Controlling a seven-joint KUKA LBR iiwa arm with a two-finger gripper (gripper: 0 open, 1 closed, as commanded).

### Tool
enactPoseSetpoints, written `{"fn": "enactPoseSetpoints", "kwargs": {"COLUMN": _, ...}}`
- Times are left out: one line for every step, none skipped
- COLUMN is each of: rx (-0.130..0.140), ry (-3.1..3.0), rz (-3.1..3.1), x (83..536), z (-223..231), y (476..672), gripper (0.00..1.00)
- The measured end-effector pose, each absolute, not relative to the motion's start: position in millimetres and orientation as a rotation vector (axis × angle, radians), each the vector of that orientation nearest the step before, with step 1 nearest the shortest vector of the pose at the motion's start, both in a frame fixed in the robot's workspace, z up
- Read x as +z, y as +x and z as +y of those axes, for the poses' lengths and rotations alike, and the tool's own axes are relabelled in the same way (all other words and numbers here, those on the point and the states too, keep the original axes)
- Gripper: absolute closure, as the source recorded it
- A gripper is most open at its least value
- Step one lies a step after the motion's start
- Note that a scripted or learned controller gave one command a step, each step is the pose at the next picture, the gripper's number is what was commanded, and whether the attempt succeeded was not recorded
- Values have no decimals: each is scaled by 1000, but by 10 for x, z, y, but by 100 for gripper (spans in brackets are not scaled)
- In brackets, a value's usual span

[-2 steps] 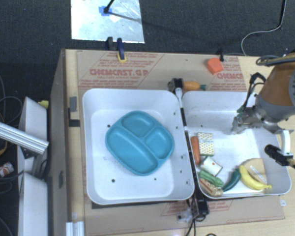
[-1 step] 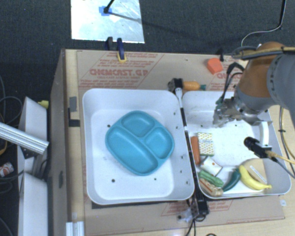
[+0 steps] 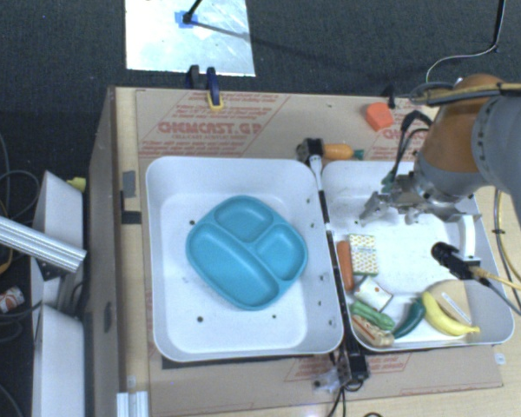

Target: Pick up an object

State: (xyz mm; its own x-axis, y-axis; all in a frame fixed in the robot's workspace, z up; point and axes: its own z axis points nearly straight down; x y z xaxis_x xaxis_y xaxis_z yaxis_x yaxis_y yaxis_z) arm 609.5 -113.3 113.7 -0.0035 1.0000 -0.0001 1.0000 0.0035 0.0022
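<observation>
My gripper hangs over the far part of the right bin, open, with nothing between its fingers. Below it, toward the bin's near side, lie a checked yellow-white block, an orange stick along the left wall, a small white block, a green vegetable, a dark green pepper and a yellow banana. All of these lie apart from the gripper.
The left bin holds a blue divided plate. An orange block lies on the bench behind the bins, and an orange carrot-like piece rests at the right bin's far rim. The arm enters from the right.
</observation>
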Motion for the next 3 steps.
{"fn": "enactPoseSetpoints", "kwargs": {"rx": 0, "ry": 2219, "rz": 2221, "x": 843, "z": -1445, "y": 6192, "gripper": 0}}
{"fn": "enactPoseSetpoints", "kwargs": {"rx": 4, "ry": 2215, "rz": 2221, "x": 955, "z": -1443, "y": 6205, "gripper": 100}}
{"fn": "enactPoseSetpoints", "kwargs": {"rx": 4, "ry": 2215, "rz": 2221, "x": 954, "z": -1443, "y": 6204, "gripper": 0}}
